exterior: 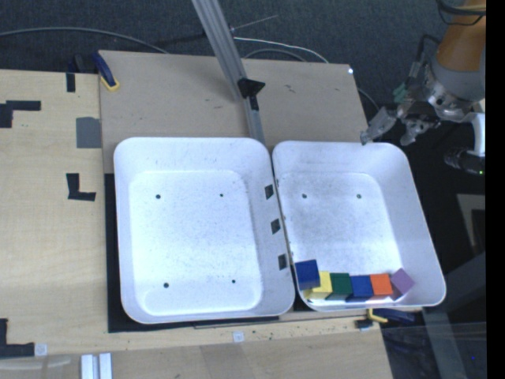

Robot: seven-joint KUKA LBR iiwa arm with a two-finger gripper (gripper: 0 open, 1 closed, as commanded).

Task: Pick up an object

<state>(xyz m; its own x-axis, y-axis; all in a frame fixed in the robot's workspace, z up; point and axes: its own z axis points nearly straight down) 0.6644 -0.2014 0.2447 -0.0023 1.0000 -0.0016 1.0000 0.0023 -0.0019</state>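
A row of small coloured blocks lies along the near edge of the right bin [410, 204]: a blue block [306, 273] on a yellow block [318, 288], then a green block [339, 284], another blue block [360, 286], an orange block [380, 284] and a purple block [402, 280]. My gripper [388, 129] hangs above the far right corner of that bin, well away from the blocks. Its two fingers stand apart with nothing between them.
The left bin [126, 212] sits beside the right one. A slanted metal pole [225, 46] rises behind the bins. Clips [273, 226] join the bins at their shared edge. A yellow-blue clamp [106, 71] lies at the far left.
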